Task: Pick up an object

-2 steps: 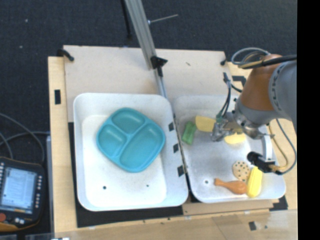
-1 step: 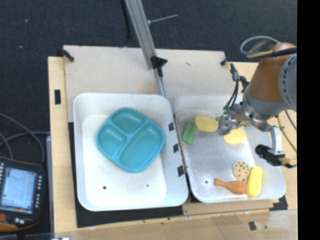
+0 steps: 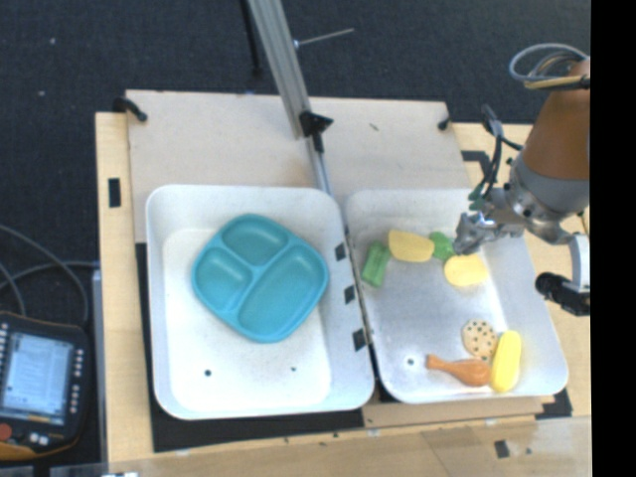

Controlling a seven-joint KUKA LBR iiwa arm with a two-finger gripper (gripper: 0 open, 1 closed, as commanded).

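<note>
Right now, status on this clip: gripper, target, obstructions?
Gripper low in right white bin, above round yellow toy. Nothing seen held. Small green piece and yellow oval toy crowd beside it.

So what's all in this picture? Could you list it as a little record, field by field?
left bin: holds a blue divided plate
right bin: toy foods
near the gripper: yellow piece, small green piece, round yellow piece
by the divider: green block
front corner: cookie, yellow banana, orange drumstick
arm: over the right bin's far right side
</note>
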